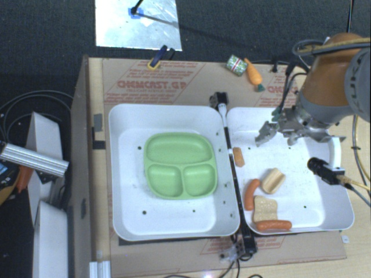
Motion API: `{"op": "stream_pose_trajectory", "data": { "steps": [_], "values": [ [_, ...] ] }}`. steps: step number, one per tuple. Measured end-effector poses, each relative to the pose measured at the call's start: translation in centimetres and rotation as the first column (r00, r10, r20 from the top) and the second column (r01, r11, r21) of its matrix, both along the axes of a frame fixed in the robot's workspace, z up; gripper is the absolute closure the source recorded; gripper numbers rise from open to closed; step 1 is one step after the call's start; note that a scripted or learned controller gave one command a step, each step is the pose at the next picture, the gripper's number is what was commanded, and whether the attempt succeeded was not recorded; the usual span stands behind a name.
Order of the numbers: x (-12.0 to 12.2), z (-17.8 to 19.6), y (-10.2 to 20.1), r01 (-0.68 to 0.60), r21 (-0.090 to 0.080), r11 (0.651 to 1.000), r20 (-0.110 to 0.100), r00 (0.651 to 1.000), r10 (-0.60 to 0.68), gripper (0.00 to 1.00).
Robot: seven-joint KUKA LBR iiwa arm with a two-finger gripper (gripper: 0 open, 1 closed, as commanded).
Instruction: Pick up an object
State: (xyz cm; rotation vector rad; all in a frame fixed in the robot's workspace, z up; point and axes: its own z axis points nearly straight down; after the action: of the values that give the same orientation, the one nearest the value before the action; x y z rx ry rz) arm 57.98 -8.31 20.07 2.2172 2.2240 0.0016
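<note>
Gripper [268, 133] over right bin [342, 213], fingers spread, holding nothing. Bun [272, 180], toast [266, 208] and 2 sausages [251, 193] lie nearer the camera, apart from it.

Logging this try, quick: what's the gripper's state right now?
Gripper: above the right bin, nothing seen between its fingers; open or shut cannot be told.

the grey arm [336, 80] enters from 3 o'clock, orange band up, jaws reaching toward 9 o'clock.
</note>
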Motion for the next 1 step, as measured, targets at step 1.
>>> {"op": "stream_pose_trajectory", "data": {
  "steps": [1],
  "values": [
    [-3.06, -9.01, -3.06, 0.002, 0.0, 1.0, -0.002, 1.0, -0.002, 0.0]
  ]
}}
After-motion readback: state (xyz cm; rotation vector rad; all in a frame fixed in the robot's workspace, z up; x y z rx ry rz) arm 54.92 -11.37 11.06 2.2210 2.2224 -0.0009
